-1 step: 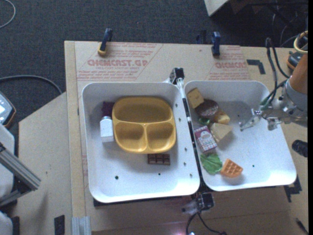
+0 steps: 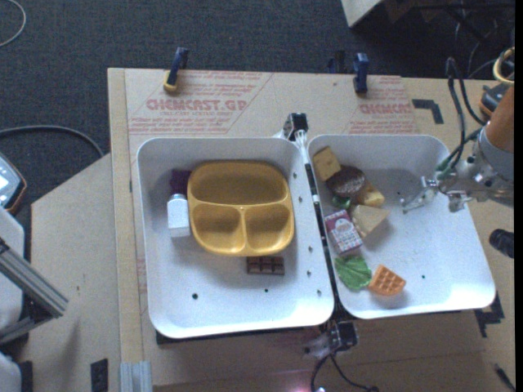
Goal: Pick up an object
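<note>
The arm enters from the right edge, and most of it is cut off there; the gripper [image 2: 429, 191] hangs over the bare floor of the right bin [image 2: 458, 256], near its upper right part. Its fingers are small and blurred against the white, so whether they are spread or closed cannot be made out, and nothing shows between them.

The objects lie well to the left of the gripper, clustered along the right bin's left wall: a tan block of cheese [image 2: 326, 163] at the top, a dark brown round cookie-like piece [image 2: 348, 181] just below it, a pale wedge [image 2: 369, 217], a small pink carton [image 2: 343, 233], a green leaf [image 2: 353, 272] and an orange waffle [image 2: 386, 282] just beside the leaf.

In the left bin [image 2: 163, 300] a yellow divided plate [image 2: 241, 207] partly hides a dark purple item [image 2: 180, 178] at its upper left. A small white bottle [image 2: 178, 215] touches the plate's left edge, and a chocolate bar [image 2: 265, 265] lies just below the plate.

Both bins rest on a tabletop [image 2: 122, 137] of brown board.
</note>
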You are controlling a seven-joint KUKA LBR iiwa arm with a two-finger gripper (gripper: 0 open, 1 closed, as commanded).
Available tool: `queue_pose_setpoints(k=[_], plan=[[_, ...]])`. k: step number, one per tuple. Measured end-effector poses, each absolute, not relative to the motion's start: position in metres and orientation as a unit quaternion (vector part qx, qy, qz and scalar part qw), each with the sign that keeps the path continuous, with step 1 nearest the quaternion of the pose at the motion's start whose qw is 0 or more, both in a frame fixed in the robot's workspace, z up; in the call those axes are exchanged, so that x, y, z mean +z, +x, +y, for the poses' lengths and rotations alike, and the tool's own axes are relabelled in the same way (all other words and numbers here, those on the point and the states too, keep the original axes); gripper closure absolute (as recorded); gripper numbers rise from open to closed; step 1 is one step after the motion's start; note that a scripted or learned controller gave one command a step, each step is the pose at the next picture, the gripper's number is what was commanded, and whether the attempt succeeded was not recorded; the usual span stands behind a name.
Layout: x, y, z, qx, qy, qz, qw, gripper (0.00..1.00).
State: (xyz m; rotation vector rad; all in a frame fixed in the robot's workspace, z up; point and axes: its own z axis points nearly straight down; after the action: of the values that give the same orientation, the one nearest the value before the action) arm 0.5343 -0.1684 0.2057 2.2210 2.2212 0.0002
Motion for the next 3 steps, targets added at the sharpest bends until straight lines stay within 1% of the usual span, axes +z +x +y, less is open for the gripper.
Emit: queue_pose_setpoints(k=[1,2,3], plan=[[0.157,0.543,-0.171,-0.0012,0.707,0.707,-0.003,0.0],[0.095,0.535,-0.167,-0.0017,0.707,0.707,-0.004,0.0],[0.084,0.535,-0.167,-0.0008,0.707,0.707,-0.002,0.0]])
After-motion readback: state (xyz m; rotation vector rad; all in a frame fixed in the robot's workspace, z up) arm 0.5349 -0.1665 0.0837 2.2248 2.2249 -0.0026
